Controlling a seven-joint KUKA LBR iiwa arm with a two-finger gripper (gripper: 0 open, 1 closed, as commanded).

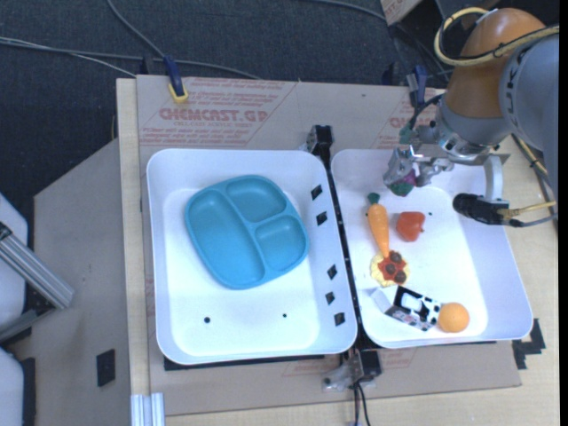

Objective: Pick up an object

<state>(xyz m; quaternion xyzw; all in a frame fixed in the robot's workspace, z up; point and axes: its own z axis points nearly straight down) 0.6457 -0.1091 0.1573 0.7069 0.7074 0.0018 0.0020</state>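
My gripper (pixel 404 174) hangs over the back left corner of the right bin (pixel 497 264). Its fingers are shut on a small green and dark red object (pixel 400 184), which sits between the fingertips. In the same bin lie an orange carrot (pixel 379 224) with a green top, a red tomato-like piece (pixel 410 226), a yellow and red food piece (pixel 390 269), a black and white item (pixel 412 307) and an orange ball (pixel 453 317).
The left bin (pixel 177 309) holds a blue divided plate (pixel 247 229). A black divider with clips (pixel 333 238) runs between the bins. A black part of the arm with a cable (pixel 484 208) reaches over the right bin's right side.
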